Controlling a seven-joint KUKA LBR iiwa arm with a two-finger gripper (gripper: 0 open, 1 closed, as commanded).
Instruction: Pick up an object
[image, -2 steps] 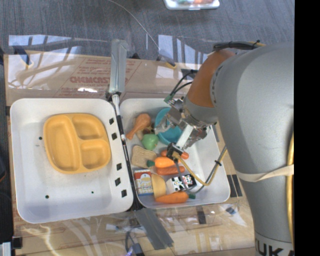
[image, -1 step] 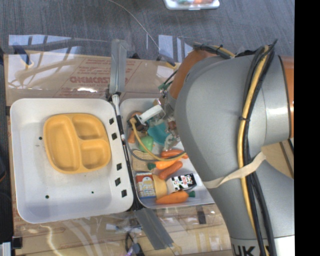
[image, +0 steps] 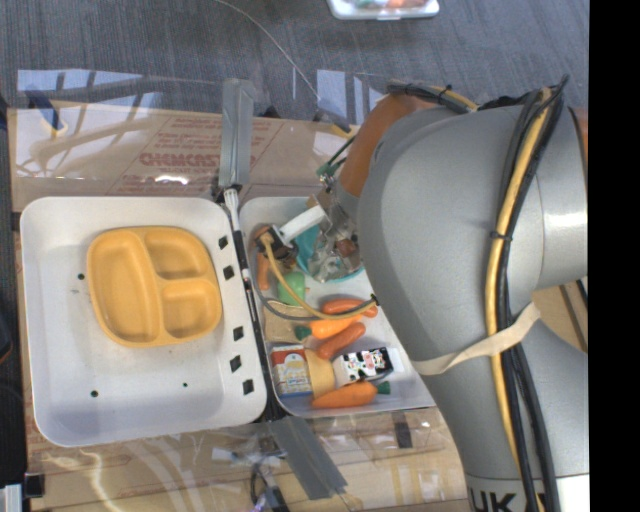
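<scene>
Grey arm (image: 450, 260) reaches in from the right, wrist down

Grey arm (image: 470, 270) looming in from three o'clock — over the right bin (image: 415, 400), carrots (image: 338, 340) and cartons (image: 330, 372) heaped there; yellow divided tray (image: 153, 284) at nine o'clock in the left bin (image: 60, 380).

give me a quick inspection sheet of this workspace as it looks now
surface: two white bins, left bin, right bin, on a cardboard-covered bench
job's things: carrots, small carton, box, all in the right bin
clutter: yellow divided tray in the left bin
claw: claw low over the right bin's far end; grip unclear
cables: yellow and black cables along the arm
surroundings: grey carpet
</scene>
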